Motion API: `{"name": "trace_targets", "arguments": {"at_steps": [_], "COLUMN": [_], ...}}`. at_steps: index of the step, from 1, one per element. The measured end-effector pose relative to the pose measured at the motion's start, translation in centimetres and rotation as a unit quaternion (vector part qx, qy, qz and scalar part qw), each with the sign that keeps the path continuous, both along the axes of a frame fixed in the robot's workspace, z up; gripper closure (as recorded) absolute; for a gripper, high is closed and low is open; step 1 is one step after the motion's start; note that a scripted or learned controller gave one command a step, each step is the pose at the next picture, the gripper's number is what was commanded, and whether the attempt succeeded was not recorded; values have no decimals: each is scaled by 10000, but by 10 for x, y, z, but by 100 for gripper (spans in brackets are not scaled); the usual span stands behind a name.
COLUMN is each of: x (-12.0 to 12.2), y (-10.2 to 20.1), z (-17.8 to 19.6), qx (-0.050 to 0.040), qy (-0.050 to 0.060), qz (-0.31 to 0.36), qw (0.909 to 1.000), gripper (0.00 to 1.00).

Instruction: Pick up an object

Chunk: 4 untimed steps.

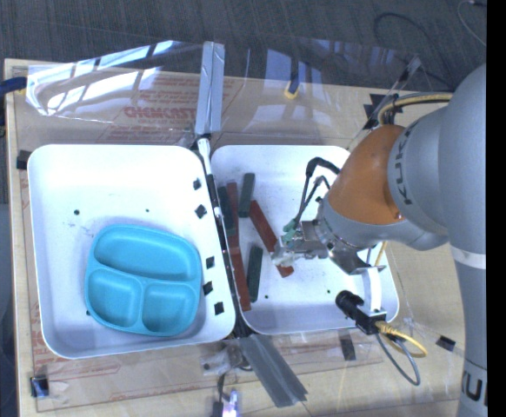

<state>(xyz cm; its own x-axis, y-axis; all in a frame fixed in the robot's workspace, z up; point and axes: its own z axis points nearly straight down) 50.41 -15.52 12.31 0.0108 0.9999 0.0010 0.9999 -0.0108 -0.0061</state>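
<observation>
Camera view
Arm: the grey arm [444, 172] with its orange band [366, 185] reaches in from the right, over the right bin [322, 315].
Gripper: the gripper [289, 248] hangs low near the middle of the right bin; whether it is apart or closed cannot be told from this slant.
Small reddish block [285, 269]: just below the gripper, on the bin floor; contact cannot be told.
Brown bar [263, 225]: lies aslant, left of the gripper.
Dark green bars: one [247, 196] near the top, another [254, 273] lower down, both left of the gripper.
Long brown strip [238, 272]: runs along the right bin's left wall.
Left bin [62, 189]: holds a blue divided tray [144, 278], well apart from the gripper.
</observation>
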Motion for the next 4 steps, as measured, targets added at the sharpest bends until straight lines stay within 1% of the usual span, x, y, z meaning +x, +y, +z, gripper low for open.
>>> {"name": "trace_targets", "arguments": {"at_steps": [1, 2, 3, 4], "x": [0, 26, 26, 19], "y": [0, -4, -4, 26], "z": [0, -31, -23, 123], "qx": [-1, 6, 11, -3], "qy": [-2, -21, 0, -24], "qz": [1, 272, 297, 1189], "qw": [10000, 9996, 9996, 9929], "gripper": [0, 0, 100, 100]}}
